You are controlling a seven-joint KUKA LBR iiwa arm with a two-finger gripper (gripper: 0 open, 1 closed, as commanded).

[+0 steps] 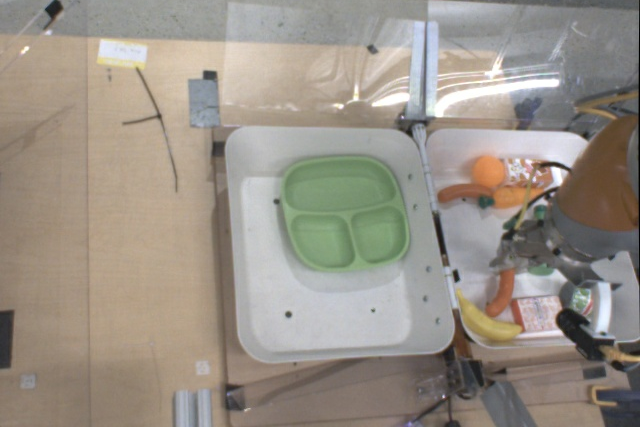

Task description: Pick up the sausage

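A red-brown sausage (499,293) lies nearly upright in the right bin (458,153), near that bin's front left. My gripper (512,253) hangs just above the sausage's upper end, below the arm's orange band (605,190). The arm's body hides part of the bin to the right. A second reddish sausage-like piece (457,193) lies farther back by the bin's left wall, clear of the gripper.
An orange (488,171), a carrot (512,197) and a printed packet (527,171) sit at the right bin's back. A banana (488,321), a red-and-white box (536,313) and a small can (584,300) crowd its front. The left bin (258,300) holds a green divided plate (292,183).
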